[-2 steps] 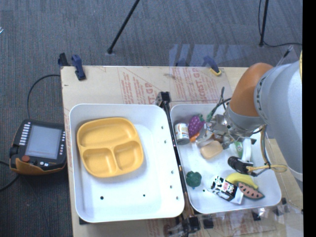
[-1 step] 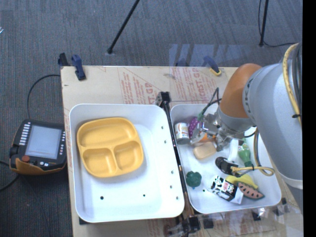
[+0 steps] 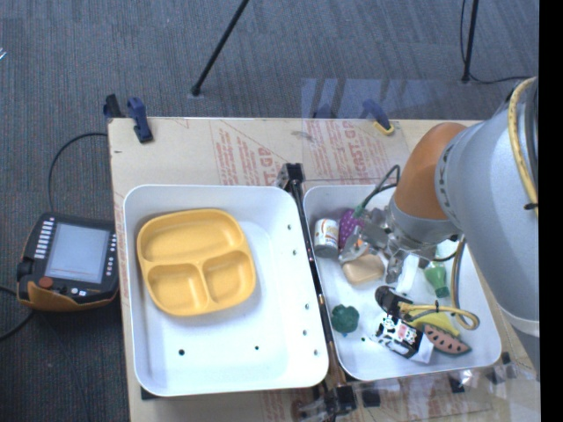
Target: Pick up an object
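From above, the grey arm (image 3: 493, 209) comes in from the right and bends down over the right bin (image 3: 489, 332), its orange band (image 3: 427, 178) facing the camera just above the wrist. The gripper (image 3: 387, 255) hangs low among the clutter at the middle of that bin; whether it is clenched or released cannot be told from here, since the wrist and cables cover it.

Directly under and beside the gripper lies a pale tan piece (image 3: 362, 271), with a small can (image 3: 326, 235) to its left near the bin's inner wall and a purple item (image 3: 351, 225) just behind it. A green bottle-like object (image 3: 436, 277) sits to the right of the gripper. Nearer the front edge are a dark green broccoli-like toy (image 3: 345, 318), a banana (image 3: 440, 316), a black-and-white patterned box (image 3: 398, 333) and a watermelon slice (image 3: 455, 345).

The left bin (image 3: 158, 359) bears a yellow divided plate (image 3: 195, 259). A handheld control pendant (image 3: 69, 262) lies on the carpet left of the bench.
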`<action>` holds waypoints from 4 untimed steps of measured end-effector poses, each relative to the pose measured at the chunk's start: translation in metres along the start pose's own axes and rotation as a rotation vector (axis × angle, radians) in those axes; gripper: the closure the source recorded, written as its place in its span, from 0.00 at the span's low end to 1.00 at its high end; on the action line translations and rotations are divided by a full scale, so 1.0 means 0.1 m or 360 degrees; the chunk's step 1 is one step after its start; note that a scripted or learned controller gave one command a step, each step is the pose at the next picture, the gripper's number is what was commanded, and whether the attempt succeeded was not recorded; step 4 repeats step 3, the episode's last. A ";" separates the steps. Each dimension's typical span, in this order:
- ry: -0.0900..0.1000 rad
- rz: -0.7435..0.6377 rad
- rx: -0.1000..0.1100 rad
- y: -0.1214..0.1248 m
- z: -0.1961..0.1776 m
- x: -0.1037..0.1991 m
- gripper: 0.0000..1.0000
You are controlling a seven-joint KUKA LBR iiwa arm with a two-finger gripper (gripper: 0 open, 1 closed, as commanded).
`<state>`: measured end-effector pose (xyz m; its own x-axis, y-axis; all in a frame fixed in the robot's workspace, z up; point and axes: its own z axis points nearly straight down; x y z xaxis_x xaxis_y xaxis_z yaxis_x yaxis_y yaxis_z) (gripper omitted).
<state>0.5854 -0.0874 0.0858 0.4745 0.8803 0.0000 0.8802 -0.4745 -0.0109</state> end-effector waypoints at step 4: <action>-0.0002 -0.0241 -0.0009 0.11 -1.00 0.61 1.00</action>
